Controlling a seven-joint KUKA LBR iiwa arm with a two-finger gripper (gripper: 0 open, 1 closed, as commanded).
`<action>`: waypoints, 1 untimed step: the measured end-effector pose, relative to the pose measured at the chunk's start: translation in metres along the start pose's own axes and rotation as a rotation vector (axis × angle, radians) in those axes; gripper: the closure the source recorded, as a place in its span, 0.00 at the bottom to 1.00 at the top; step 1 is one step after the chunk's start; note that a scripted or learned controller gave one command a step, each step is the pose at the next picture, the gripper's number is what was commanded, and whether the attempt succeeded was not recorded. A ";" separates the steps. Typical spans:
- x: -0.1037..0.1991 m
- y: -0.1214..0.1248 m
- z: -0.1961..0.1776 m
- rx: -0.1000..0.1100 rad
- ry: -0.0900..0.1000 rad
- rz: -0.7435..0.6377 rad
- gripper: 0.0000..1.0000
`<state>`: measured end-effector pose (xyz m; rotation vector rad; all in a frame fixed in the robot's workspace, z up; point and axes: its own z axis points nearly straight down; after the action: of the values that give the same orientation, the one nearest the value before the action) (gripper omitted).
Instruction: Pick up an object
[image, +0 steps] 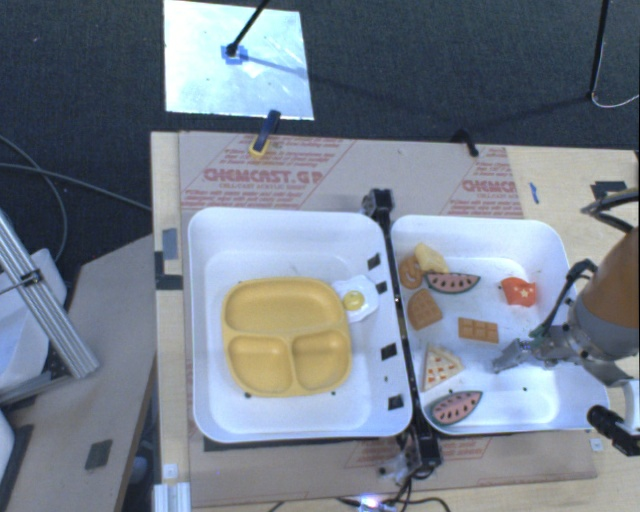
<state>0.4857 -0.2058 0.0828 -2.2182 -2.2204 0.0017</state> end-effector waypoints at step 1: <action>-0.001 0.001 -0.017 -0.005 -0.002 -0.002 0.00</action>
<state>0.4870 -0.2066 0.0999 -2.2199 -2.2257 -0.0018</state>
